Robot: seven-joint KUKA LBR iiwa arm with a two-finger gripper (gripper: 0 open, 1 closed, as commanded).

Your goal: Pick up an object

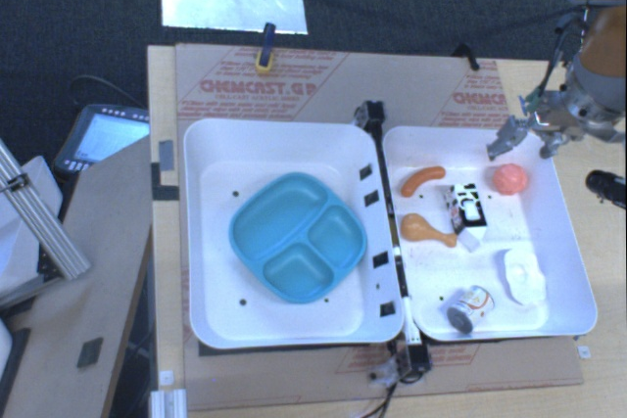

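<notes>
The right bin (568, 240) holds several small objects: an orange sausage (422, 179), a pink ball (509, 178), a black-and-white block (466, 207), an orange drumstick shape (427, 229), a white lump (522, 274) and a silver can (468, 306). My gripper (527, 140) hangs over the bin's far right corner, just above and behind the pink ball. It is open, its fingers are spread, and nothing sits between them.
A blue divided plate (297, 236) lies in the left bin (211, 162). A black clamp strip (382, 210) runs along the seam between the bins. A yellow-handled tool (265, 54) rests on the cardboard behind the left bin.
</notes>
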